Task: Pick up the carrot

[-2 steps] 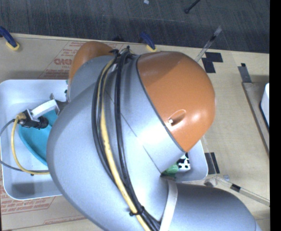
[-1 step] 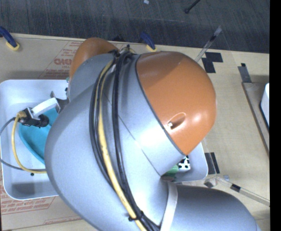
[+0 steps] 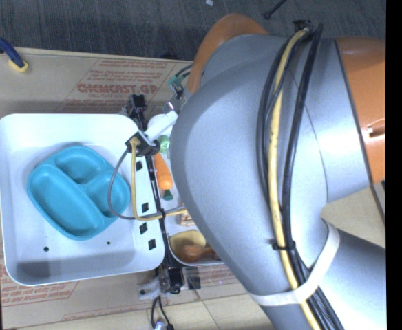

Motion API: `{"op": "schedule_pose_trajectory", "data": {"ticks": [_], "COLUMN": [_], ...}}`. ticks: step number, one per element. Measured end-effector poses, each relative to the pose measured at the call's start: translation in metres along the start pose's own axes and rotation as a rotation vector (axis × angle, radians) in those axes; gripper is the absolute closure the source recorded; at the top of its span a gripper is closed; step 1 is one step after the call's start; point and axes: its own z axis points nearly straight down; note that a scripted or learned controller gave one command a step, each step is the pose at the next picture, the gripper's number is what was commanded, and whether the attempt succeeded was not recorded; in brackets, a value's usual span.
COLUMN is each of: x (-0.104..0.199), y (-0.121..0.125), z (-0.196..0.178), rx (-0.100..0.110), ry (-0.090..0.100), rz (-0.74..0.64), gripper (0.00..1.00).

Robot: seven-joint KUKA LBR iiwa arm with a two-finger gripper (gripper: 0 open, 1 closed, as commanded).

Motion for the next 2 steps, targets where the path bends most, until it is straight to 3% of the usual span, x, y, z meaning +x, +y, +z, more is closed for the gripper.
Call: {"op": "schedule_pose_trajectory", "data": {"ticks": [1,2], "x": [0.0026,0.0022], "y": [-0.0089,-0.0089], "z": [-0.0067,-0.0061], "rx": [0.016,0.017], "ry": [-0.009,-0.011], "rz": [-0.02,-0.019], "gripper": [1.0,0.0]}}
